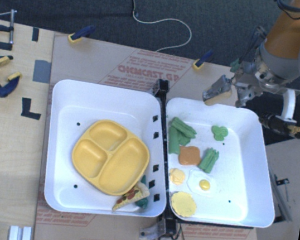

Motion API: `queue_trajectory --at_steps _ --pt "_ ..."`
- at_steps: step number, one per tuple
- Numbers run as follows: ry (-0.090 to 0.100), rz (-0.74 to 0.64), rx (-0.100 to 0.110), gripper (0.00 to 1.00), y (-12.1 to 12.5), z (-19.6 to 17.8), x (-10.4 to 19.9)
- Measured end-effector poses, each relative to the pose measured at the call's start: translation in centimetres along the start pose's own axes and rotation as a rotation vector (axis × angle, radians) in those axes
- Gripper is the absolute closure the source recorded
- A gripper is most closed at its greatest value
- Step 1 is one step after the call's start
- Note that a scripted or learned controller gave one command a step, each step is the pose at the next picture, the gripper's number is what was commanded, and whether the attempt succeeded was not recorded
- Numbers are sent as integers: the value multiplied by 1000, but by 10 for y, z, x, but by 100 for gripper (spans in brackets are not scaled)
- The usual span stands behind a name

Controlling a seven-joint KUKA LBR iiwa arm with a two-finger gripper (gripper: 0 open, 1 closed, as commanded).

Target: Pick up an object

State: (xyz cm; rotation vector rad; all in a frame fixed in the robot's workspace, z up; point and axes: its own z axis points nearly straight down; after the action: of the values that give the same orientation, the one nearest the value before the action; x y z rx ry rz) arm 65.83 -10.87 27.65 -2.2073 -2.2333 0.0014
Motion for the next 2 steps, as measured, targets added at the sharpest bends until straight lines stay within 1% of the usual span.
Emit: queue_trajectory --at_steps 1,2 --pt "0 0 0 0 0 1 0" --pt "-2 11 4 0 2 47 -5"
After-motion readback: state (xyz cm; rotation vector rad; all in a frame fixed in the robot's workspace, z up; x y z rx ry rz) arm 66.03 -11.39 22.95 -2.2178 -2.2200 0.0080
